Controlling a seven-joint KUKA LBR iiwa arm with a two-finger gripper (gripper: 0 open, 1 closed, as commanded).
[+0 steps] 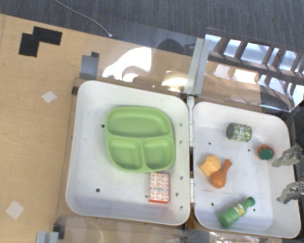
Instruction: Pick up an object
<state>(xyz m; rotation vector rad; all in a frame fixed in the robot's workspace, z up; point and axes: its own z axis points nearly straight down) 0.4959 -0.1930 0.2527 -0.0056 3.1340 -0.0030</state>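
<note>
Strawberry (266, 152) sits in the right bin (239, 219), close to its right wall, and it is the piece nearest the gripper (293, 174). The gripper hangs over that bin's right edge, just to the right of the strawberry and a little below it in the view, apart from it. Its two metal fingers (288, 156) stand spread, with nothing between them.

The right bin holds five things, one of each: the strawberry, a green can (239, 132) lying on its side near the top, a yellow corn piece (210, 165) in the middle, an orange drumstick (221, 174) touching the corn on its right, and a green bottle (235, 212) lying tilted near the bottom edge.

The left bin (89, 136) holds two things: one green tray (139, 138) with three compartments, lying flat near the middle, and one small red-and-white box (159, 187) just below the tray's lower right corner, near the wall shared by the two bins
</note>
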